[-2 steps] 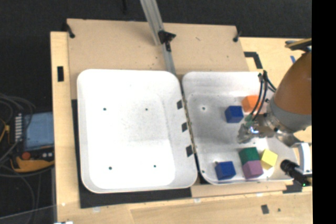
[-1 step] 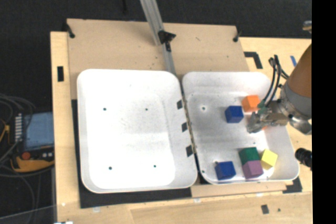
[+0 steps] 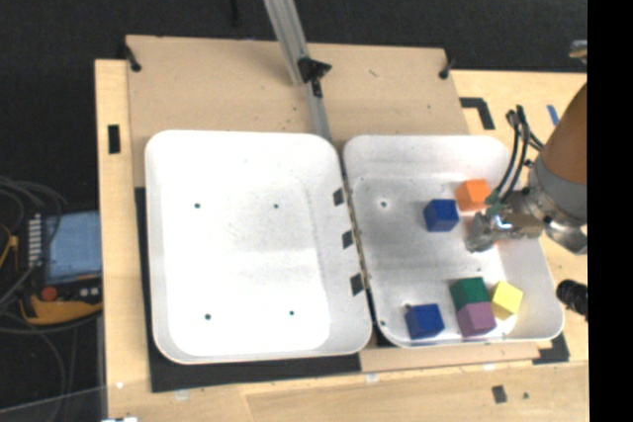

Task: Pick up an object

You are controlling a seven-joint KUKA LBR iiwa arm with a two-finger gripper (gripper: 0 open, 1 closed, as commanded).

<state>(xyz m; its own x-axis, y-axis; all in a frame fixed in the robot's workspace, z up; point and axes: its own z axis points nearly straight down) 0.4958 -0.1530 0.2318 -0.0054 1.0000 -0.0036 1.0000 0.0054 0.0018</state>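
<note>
Fingers on the gripper are too blurred for me to call apart or together, low in the right bin just beside the orange block, which I judge light, rigid, and best pinched across opposite flat faces.

my arm runs off the right edge, so most of it is cut away. my claw is a small grey blur low over the right bin; i cannot tell how it stands. it hides part of the orange block beside it. the purple block covers the near side of the green block. the counter is cut off at the bottom edge.
</note>
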